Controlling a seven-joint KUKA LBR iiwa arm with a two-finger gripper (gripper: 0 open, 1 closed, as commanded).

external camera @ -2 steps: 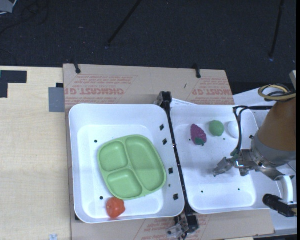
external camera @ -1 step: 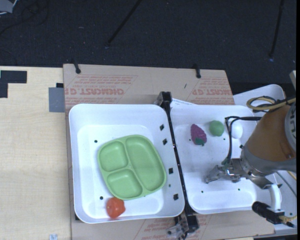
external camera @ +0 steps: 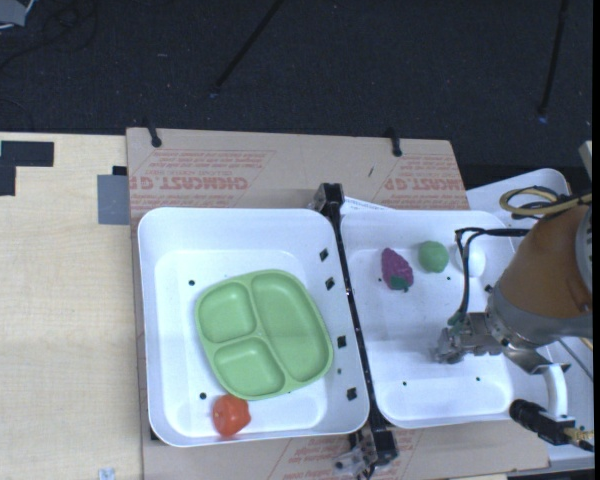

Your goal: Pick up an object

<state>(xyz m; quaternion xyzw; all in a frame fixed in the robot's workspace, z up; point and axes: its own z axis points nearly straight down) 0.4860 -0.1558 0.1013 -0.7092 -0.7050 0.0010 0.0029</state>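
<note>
Two bins: side by side on the desk.
Fingers: low in right bin, state unclear.
Candidates: purple toy, green ball, apart from the fingers.
Left bin: green tray, orange piece.

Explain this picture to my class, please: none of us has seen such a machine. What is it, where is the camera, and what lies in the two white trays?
The camera hangs above a bench and looks down at a slant. The big grey and orange shape on the right is a robot arm. At its end sits its hand, a small metal part lowered into the right tray. From here I cannot tell whether the hand is open or shut, and nothing shows in its grip. In that tray, apart from the hand, lie a purple object and a green ball. The left tray holds a green plate with three sections and, beside its near edge, an orange-red object.
</note>
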